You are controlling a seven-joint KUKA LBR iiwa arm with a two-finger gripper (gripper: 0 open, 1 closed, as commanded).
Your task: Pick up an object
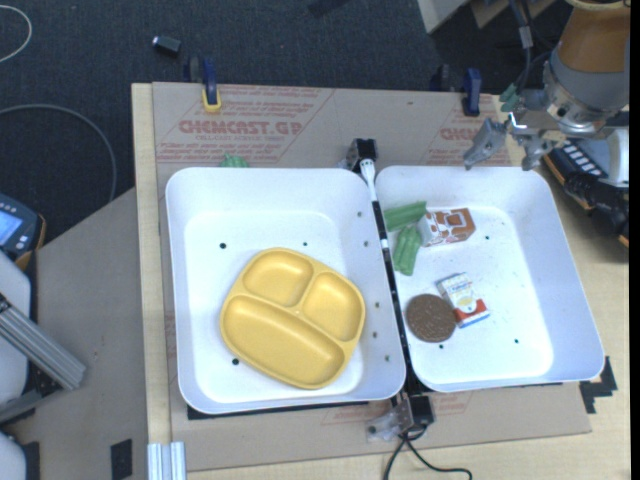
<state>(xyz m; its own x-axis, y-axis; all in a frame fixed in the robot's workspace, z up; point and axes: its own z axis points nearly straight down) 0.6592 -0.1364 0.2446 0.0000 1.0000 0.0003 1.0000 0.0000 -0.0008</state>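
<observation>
My gripper (508,144) hangs above the far edge of the right bin (540,268), its two fingers spread open with nothing between them. In that bin lie green pieces (405,233) by the left wall, a small brown and white packet (447,226) next to them, a round brown disc (431,319) and a little white and red carton (464,299) nearer the front. A yellow divided plate (293,315) fills the middle of the left bin (195,268).
Blue clamps (209,83) (471,90) hold the cardboard backing at the far side. A black clip (362,153) sits where the two bins meet. A small green scrap (234,161) lies just behind the left bin. The arm's orange band (596,28) is at the top right.
</observation>
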